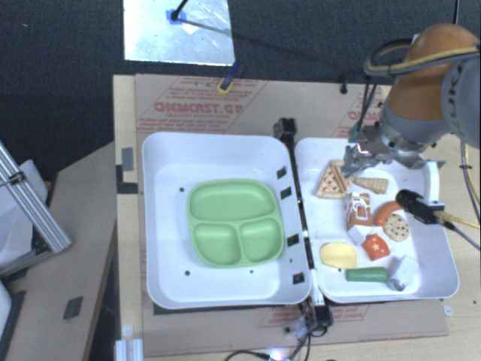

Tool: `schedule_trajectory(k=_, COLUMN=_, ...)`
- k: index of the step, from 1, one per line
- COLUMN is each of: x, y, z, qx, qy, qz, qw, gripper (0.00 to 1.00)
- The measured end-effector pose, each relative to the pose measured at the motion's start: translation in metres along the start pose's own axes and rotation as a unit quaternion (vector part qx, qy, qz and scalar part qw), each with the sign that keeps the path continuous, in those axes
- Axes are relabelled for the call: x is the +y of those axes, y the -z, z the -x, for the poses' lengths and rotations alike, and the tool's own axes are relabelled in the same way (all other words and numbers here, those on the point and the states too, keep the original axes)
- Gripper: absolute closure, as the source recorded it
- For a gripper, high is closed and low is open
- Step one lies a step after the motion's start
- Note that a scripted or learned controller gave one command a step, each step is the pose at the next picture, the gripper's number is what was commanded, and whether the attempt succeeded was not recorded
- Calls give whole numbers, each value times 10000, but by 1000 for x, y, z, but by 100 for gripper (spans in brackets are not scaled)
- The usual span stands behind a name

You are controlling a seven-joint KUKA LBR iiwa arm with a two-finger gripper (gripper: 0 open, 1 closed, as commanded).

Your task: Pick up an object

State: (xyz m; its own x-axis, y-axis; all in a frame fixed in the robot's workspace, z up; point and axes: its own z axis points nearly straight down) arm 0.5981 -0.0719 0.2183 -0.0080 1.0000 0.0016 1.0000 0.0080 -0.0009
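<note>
The gripper (353, 155) hovers at the right bin's (443, 273) far edge, directly over the toy pizza slice (330, 181), apparently lining up a grasp; its opening I cannot tell.

**Right bin crowded, left bin open around the tray**

The shallow white right-hand bin (443, 273) is packed along its middle: a triangular pizza-slice toy (329, 181), a tan bread-like piece (371, 184), a small red-and-white carton (359, 208), an orange sausage shape (384, 213), a speckled round cookie (396, 229), a red strawberry-like piece (376, 247), a yellow lemon-shaped toy (338, 255) and a green cucumber-like stick (367, 274) lie close together, with narrow gaps. The grey arm with its orange band (432, 74) blocks the bin's far end. Bare floor remains along the right wall. In the white left-hand bin (161, 201), a light green three-compartment plastic tray (234, 222) takes the centre, leaving a free margin all round.
</note>
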Motion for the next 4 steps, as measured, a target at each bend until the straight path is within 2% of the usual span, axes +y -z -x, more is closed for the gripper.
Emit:
schedule_trajectory(k=1, x=-18, y=12, z=-52, qx=6, qy=9, qz=5, qw=10000, gripper=100)
schedule_trajectory(k=2, x=-49, y=4, z=-100, qx=5, qy=6, qz=-8, qw=10000, gripper=100)
schedule_trajectory(k=3, x=-56, y=8, z=-156, qx=5, qy=14, qz=8, qw=10000, gripper=100)
schedule_trajectory(k=4, x=-63, y=7, z=-169, qx=-2, qy=-4, qz=0, qw=10000, gripper=100)
